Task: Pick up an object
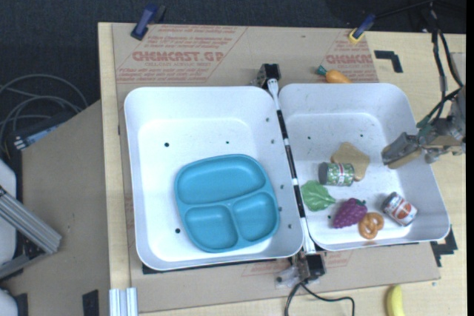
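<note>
The left bin [148, 122] is sitting well off to the pincer's left, cradling a blue divided plate [224, 201], while the right bin [348, 96] is lying under the pincer [400, 150], which is poking in over its right wall with the arm mostly cut off at the frame edge. Whether that pincer is wide or narrow, I cannot tell. Just left of it a tan piece [352, 156] is leaning over a green can [338, 174], with a green leaf [317, 196], purple grapes [349, 212], a small red can [399, 209] and a pretzel [370, 225] lying nearer the front.
</note>
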You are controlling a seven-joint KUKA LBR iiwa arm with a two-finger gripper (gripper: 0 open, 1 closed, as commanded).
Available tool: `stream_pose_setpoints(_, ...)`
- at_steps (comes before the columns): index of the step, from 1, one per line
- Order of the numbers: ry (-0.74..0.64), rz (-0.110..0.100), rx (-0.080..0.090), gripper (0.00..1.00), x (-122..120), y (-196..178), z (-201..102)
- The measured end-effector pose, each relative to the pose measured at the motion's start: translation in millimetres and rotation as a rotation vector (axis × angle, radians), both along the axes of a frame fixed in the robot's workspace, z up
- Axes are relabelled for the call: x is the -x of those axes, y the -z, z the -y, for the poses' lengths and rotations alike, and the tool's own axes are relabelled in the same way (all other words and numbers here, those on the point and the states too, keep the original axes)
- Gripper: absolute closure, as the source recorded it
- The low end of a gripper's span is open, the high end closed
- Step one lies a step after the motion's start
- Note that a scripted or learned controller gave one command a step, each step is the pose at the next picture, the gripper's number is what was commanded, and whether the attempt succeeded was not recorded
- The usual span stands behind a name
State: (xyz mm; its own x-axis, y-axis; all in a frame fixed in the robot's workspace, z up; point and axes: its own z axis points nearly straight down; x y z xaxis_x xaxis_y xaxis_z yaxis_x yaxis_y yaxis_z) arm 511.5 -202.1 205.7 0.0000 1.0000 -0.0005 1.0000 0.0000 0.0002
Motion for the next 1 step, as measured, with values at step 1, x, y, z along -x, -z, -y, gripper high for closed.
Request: stream_pose_setpoints(1,-0.002,-0.003,-0.003,0.0,-29.6,56.4,-52.4)
